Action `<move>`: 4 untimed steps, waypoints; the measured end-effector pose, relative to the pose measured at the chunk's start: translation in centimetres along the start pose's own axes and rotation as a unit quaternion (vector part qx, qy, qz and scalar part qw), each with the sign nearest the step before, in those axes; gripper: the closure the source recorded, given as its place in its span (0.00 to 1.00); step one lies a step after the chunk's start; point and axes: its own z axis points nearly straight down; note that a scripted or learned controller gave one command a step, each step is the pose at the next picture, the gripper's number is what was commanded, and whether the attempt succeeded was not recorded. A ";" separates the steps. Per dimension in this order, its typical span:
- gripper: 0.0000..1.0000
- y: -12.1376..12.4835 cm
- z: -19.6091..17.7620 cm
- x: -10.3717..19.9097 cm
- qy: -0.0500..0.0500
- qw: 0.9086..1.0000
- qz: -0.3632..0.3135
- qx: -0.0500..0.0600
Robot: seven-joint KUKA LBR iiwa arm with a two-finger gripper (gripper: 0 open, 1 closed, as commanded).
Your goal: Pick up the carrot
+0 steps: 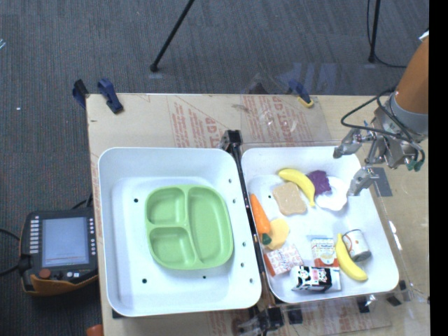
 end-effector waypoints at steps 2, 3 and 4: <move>0.00 14.4 4.0 4.1 0.000 1.000 0.023 -0.001; 0.00 17.2 4.0 5.7 0.001 0.999 0.052 0.000; 0.00 15.0 4.1 4.6 0.001 0.960 0.279 0.001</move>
